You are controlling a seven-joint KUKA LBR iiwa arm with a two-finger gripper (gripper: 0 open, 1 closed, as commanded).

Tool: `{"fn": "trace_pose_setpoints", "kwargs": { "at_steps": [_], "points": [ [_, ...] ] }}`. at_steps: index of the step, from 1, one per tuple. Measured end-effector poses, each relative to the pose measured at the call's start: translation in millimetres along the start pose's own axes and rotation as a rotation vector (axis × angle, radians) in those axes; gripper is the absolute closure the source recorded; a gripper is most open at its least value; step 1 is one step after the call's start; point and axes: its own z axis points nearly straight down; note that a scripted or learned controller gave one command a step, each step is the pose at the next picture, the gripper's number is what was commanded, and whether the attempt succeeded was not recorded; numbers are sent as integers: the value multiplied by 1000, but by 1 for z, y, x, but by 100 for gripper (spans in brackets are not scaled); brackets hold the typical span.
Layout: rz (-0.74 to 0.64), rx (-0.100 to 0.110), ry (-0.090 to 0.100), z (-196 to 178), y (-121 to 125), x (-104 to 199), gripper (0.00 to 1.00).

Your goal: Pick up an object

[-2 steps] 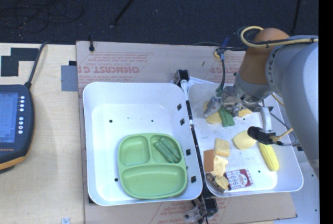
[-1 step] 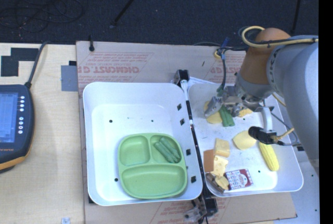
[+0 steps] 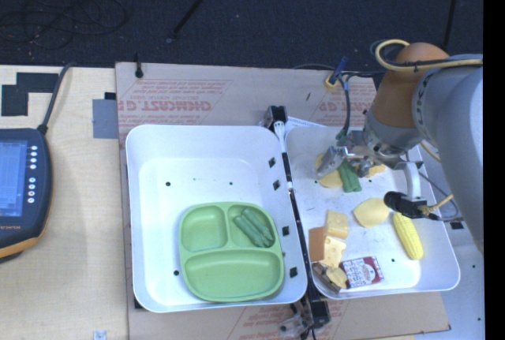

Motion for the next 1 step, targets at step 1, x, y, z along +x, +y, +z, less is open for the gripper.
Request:
{"fn": "trace_pose_setpoints", "kwargs": {
  "at_steps": [1],
  "points": [
    [-1, 2, 1, 1, 0, 10, 0]
  ]
}}
